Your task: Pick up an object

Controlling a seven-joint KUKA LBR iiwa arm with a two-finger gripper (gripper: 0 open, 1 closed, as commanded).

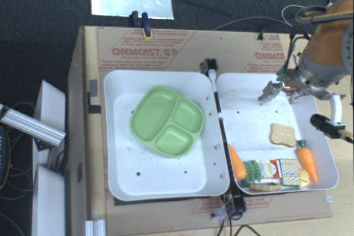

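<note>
My gripper (pixel 280 95) hangs over the back part of the right bin (pixel 251 124), its two fingers spread apart and open with nothing between them. A slice of toast (pixel 283 135) lies in front of it, a short way off. Beside the toast's right edge is an orange carrot (pixel 306 161). A second carrot (pixel 237 162) rests against the bin's left wall. Along the front wall sit a printed food box (pixel 274 169) and a pale banana-like piece (pixel 264 187).
The left bin (pixel 119 174) holds a green divided plate (pixel 167 120). A black divider clip (pixel 210 68) sits between the bins at the back. The arm's grey and orange body (pixel 329 41) rises at the right, with a black part (pixel 326 125) over the right bin's edge.
</note>
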